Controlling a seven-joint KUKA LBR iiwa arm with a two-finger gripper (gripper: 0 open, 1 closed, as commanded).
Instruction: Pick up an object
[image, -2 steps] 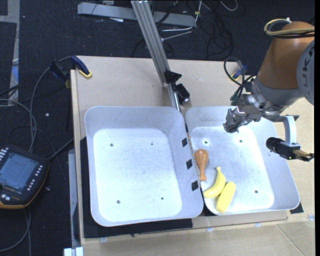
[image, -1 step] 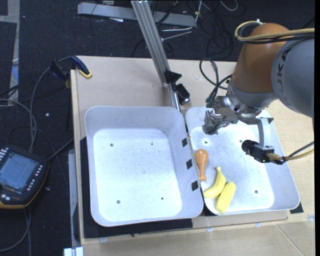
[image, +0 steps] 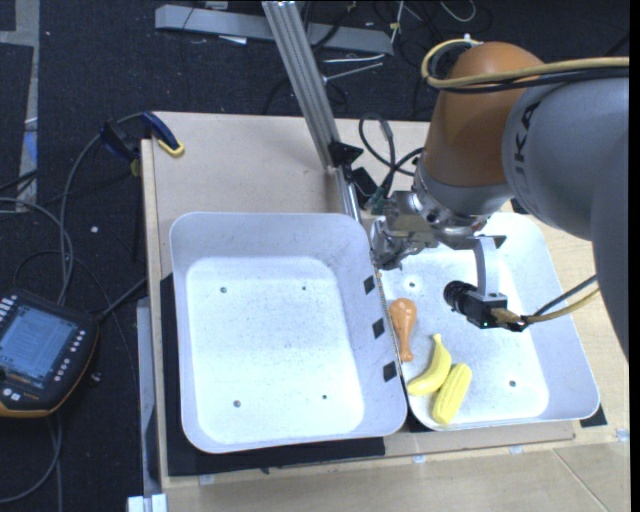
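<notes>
Three toy foods lie in the right bin (image: 540, 330) near its left wall. An orange drumstick (image: 403, 322) lies closest to the divider, with a yellow banana (image: 430, 368) just below it and a yellow corn cob (image: 452, 392) beside the banana at the bin's front. My gripper (image: 388, 250) hangs over the back left corner of the right bin, close to the wall between the bins. It is above and behind the drumstick, apart from it. I see nothing held in it. The grey arm with its orange band covers the bin's back right part.
The left bin (image: 200, 250) sits beside the right one, their walls meeting in the middle. A slanted metal rail (image: 310, 90) rises behind the bins. A black cable fitting (image: 472, 302) hangs from the wrist over the right bin. A handheld pendant (image: 35, 350) lies off the bench at left.
</notes>
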